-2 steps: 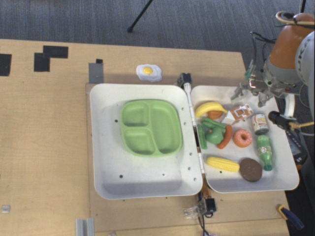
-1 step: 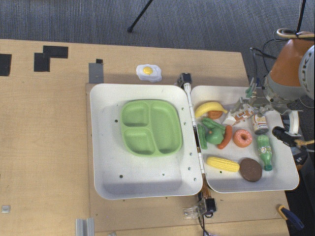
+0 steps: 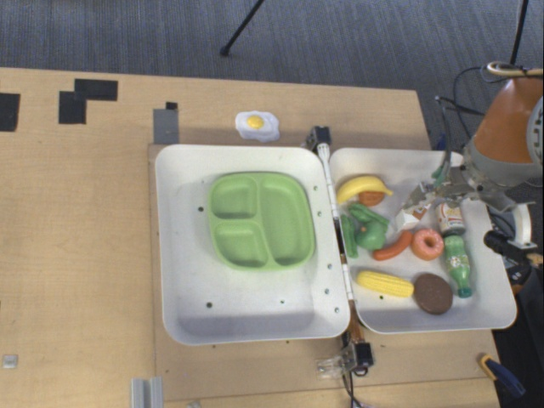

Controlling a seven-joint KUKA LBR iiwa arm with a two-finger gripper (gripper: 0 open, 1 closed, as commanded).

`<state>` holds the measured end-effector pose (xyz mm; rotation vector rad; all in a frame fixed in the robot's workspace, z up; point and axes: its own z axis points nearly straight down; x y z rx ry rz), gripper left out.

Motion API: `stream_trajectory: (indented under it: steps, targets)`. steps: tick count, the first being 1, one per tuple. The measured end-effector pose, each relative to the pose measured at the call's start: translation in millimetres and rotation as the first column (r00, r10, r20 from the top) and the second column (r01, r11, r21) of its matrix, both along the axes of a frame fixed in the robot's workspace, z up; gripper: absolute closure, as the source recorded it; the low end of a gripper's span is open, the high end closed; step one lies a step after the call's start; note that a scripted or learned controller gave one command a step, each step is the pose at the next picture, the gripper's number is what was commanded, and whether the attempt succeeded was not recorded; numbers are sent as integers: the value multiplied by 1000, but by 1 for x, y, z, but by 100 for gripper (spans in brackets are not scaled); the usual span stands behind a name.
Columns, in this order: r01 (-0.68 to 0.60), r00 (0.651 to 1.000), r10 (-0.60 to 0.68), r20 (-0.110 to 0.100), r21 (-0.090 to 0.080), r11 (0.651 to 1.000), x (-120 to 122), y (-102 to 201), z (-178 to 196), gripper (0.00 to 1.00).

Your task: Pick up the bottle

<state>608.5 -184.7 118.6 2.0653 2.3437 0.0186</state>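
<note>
We're looking down on two bins: the left bin (image 3: 183, 228) carries a green divided tray (image 3: 259, 219), the right bin (image 3: 484, 313) a jumble of toy food. The green bottle (image 3: 459, 266) lies near that bin's right wall, beside the pink doughnut (image 3: 427, 244). The gripper (image 3: 438, 195) hangs over the bin's upper right part.

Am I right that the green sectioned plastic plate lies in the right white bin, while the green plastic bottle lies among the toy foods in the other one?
Not quite: the camera view shows the green sectioned plastic plate in the left white bin. The green plastic bottle lies among the toy foods in the right white bin.
</note>
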Motion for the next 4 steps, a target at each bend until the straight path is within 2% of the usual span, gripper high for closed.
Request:
stream_trajectory:
  steps: [3,4]
  targets:
    - [-101,995,101,5,-8,995,-18,-10,-3,0]
    - [-112,994,112,-16,3,994,-44,113,67,0]
